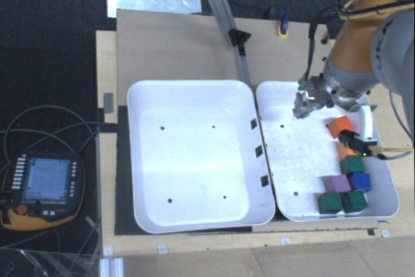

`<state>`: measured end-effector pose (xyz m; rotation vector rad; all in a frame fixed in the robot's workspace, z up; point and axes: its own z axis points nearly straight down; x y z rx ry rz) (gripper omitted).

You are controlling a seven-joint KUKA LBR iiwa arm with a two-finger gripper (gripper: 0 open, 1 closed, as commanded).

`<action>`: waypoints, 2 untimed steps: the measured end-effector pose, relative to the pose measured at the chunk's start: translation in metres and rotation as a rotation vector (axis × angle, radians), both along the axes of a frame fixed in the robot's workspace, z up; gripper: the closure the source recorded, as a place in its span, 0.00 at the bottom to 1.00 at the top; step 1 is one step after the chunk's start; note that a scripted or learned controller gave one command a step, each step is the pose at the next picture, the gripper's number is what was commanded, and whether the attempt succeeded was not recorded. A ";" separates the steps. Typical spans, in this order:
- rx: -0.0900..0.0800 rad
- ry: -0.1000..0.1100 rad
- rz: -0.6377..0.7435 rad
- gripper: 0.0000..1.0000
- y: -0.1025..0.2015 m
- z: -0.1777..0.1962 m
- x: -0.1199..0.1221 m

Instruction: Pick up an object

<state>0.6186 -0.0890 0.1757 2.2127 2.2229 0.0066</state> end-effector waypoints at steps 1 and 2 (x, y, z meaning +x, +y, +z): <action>0.000 -0.001 -0.001 1.00 -0.004 0.056 -0.007; 0.001 0.003 0.000 1.00 -0.005 0.070 -0.006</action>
